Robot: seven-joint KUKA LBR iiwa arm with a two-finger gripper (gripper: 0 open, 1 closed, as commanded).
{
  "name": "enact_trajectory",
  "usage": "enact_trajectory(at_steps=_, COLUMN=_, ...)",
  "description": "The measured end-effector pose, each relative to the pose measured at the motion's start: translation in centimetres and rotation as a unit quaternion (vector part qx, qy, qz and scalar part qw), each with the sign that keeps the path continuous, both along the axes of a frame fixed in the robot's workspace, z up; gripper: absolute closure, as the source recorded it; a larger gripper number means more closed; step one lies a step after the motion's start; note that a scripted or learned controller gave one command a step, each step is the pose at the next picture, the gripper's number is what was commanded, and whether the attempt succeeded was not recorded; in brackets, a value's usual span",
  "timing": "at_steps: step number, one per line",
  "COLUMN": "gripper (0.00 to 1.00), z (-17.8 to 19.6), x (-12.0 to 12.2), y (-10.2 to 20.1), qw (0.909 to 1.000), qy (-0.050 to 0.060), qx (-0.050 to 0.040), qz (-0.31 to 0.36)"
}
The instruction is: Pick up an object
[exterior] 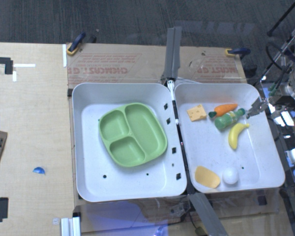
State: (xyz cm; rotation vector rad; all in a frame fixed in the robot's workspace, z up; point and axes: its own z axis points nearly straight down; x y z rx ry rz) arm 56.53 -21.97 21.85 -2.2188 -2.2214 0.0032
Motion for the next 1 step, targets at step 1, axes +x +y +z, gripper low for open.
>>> enact_trajectory(at_steps=1, gripper=0.0, z=8.64, x=1.14, y=-0.25, qw=0.9945, qy=0.0, qx=-0.0013, qz=-0.105)
